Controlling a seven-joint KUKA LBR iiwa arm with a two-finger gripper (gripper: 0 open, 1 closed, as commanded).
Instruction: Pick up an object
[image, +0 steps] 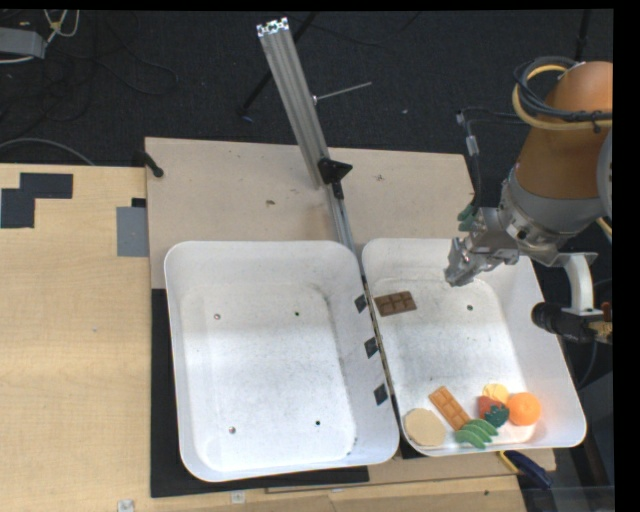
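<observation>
Brown chocolate bar (394, 303) is lying near the right bin's (560, 385) far left corner, while your gripper (462, 268) is hovering just right of it, nothing visibly held; whether it's open you cannot tell.

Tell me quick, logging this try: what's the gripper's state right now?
Gripper: above the right bin, holding nothing visible; open or shut cannot be told.

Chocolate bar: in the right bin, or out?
In. The chocolate bar lies flat on the right bin's floor near its far left corner.
</observation>
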